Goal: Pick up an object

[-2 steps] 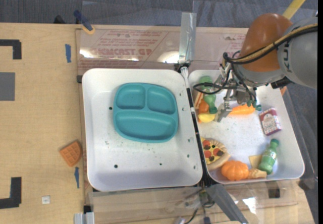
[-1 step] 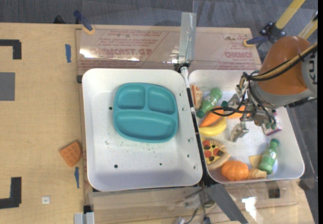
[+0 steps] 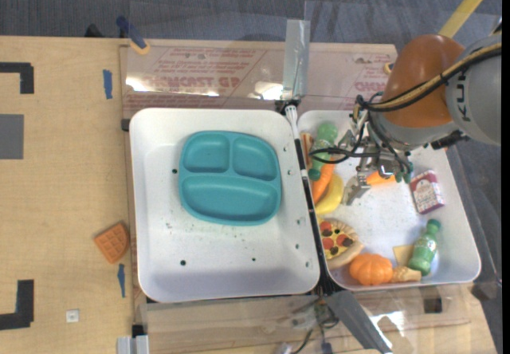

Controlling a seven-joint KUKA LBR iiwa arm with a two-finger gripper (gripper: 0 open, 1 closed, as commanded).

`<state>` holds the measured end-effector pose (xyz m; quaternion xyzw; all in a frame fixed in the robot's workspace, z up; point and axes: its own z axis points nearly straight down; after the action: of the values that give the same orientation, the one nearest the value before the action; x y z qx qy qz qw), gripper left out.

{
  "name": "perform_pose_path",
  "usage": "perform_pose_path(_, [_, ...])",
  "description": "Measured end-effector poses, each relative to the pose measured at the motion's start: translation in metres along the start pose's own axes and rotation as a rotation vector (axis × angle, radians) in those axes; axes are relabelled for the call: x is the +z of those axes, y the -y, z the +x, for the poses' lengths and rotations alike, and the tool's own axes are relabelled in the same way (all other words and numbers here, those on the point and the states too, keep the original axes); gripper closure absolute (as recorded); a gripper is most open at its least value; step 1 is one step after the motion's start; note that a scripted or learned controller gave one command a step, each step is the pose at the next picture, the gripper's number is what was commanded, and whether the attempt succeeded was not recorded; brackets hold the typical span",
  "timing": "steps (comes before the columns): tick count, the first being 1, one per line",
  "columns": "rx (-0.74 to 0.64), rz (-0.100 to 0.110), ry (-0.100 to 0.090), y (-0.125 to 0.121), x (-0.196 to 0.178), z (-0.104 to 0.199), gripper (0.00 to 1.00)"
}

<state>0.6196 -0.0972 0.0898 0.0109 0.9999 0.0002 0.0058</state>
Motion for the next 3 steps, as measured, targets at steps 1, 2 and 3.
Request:
perform_pose_path(1, [0.0, 0.001, 0.002, -0.005, -0.001, 0.049, 0.0])
perform_pose_path(2, [-0.23, 0.002, 0.006, 0.006, -0.001, 0.05, 0.0])
perform_pose_path(3, [-0.342, 0.001, 0.004, 0.032, 0.0, 0.022, 0.0])
